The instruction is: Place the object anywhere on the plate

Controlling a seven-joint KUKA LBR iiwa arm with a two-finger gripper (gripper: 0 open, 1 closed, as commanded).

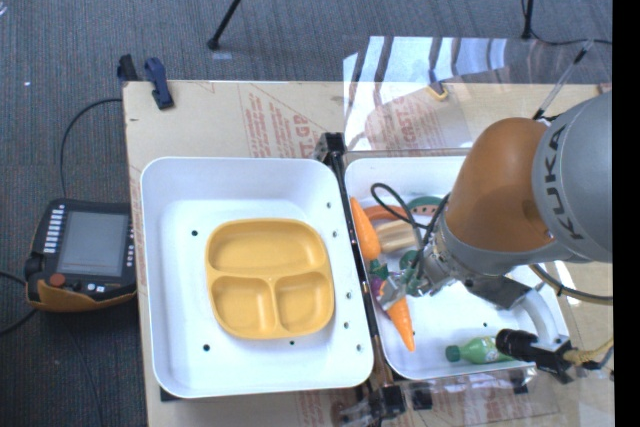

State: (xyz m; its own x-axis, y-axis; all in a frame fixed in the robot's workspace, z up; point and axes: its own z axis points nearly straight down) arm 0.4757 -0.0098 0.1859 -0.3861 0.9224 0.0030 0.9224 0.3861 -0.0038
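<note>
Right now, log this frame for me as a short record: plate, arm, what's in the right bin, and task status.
plate: yellow, three sections, nothing on it, in left bin
arm: over right bin, wrist low near the carrots
gripper: by the bin's left wall, grasp unclear
right bin items: two carrots, green bottle, other items partly hidden
task status: not yet done
</note>
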